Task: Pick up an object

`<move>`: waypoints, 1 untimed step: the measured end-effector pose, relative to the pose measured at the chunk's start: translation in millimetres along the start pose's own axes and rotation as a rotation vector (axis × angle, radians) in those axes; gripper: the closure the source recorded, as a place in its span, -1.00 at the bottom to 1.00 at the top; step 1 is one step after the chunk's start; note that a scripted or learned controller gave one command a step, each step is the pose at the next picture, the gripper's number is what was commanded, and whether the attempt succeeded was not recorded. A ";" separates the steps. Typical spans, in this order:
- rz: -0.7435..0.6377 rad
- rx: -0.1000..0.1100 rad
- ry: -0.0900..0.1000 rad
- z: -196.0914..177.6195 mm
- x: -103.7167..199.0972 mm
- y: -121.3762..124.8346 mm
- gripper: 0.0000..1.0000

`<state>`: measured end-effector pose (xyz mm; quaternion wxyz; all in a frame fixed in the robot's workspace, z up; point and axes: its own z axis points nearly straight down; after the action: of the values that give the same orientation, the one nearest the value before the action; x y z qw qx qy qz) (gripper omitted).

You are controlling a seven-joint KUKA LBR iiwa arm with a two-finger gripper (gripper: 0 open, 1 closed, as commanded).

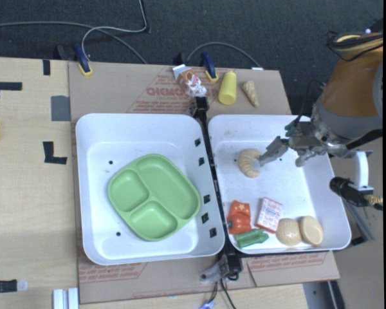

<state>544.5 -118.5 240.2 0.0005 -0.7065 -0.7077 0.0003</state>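
Observation:
My gripper (282, 156) hangs over the upper part of the right bin (321, 192), reaching in from the right. Its two fingers stand spread apart, open, with nothing between them. The left finger (269, 152) points down-left, and its tip ends right beside a tan croissant-shaped pastry (248, 163); I cannot tell whether they touch. Along the near side of the same bin lie a red packet (239, 215), a green pod-like item (249, 238), a white and red packet (268, 214) and two tan bread rolls (287, 231) (311, 229).
The left bin (90, 172) holds a green divided plate (153, 196). Behind the bins, on the cardboard, stand a yellow bottle (227, 87), a tan cone (251, 93) and a small carton (190, 80). A black divider (209, 172) runs between the bins.

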 end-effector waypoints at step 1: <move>0.000 0.002 0.000 95.2 24.1 36.4 -1.00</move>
<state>580.7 -94.3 145.0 0.0012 -0.7066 -0.7076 0.0008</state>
